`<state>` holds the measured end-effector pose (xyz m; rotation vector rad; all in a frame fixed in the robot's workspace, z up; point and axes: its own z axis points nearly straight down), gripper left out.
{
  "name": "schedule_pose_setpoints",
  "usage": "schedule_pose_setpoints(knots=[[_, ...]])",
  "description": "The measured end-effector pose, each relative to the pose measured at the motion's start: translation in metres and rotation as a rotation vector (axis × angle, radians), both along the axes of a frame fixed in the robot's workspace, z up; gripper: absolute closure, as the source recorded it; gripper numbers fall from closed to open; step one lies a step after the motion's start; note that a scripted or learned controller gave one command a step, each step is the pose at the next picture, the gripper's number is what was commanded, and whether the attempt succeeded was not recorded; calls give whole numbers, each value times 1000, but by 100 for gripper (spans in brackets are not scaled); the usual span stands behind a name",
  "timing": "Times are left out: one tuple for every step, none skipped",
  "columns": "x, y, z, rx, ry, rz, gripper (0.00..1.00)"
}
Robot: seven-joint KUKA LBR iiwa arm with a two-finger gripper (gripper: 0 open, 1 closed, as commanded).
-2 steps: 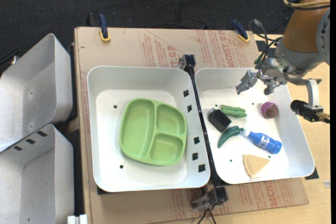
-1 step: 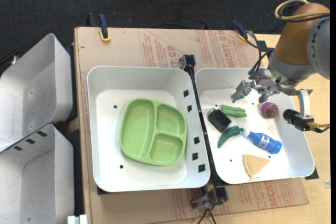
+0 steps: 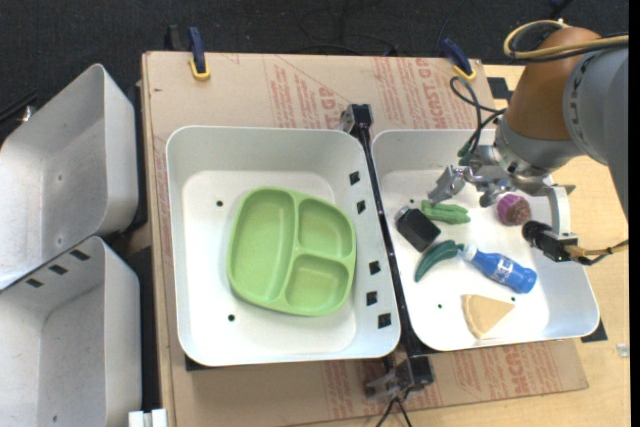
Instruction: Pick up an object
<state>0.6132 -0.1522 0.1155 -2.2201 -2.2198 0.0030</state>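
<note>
The arm [image 3: 560, 105] reaches in from the right over the far part of the right bin [image 3: 575, 320], wrist bent down. Its gripper [image 3: 452, 185] hangs low with the fingers spread apart and nothing between them, just above a green pod [image 3: 447, 212]. Near it lie a black block [image 3: 417, 228], a second green pod [image 3: 436, 259], a blue bottle [image 3: 500, 268], a purple ball [image 3: 514, 208] and a tan wedge [image 3: 486, 314]. The left bin [image 3: 190, 215] holds a green tray [image 3: 292, 252]. Bare floor shows along the right bin's near right side.
</note>
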Motion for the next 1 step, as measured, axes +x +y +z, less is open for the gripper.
schedule_pose_setpoints(knots=[[3,0,-19,0,-11,-1,0]])
